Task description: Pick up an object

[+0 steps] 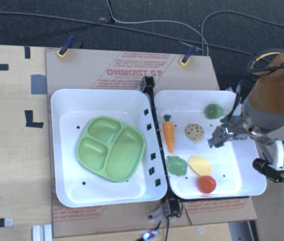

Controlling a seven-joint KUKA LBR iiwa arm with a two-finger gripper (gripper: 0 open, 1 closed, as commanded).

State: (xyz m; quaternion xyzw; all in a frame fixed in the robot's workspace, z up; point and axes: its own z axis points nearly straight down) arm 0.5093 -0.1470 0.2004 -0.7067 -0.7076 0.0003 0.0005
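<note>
The right bin (232, 179) holds an orange carrot (169, 136), a round cookie (194, 131), a green ball (213, 111), a green leafy piece (177, 165), a yellow piece (199, 165) and a red tomato (207, 184). My gripper (218, 139) hangs over the right half of that bin, just right of the cookie and below the green ball. Nothing shows between its fingers.
The left bin (64, 109) holds a light green divided plate (111, 148). Black clips run along the divider (154, 134) between the bins. Cardboard lies under both bins, with yellow clamps (65, 47) at its back edge. Cables trail across the dark floor behind.
</note>
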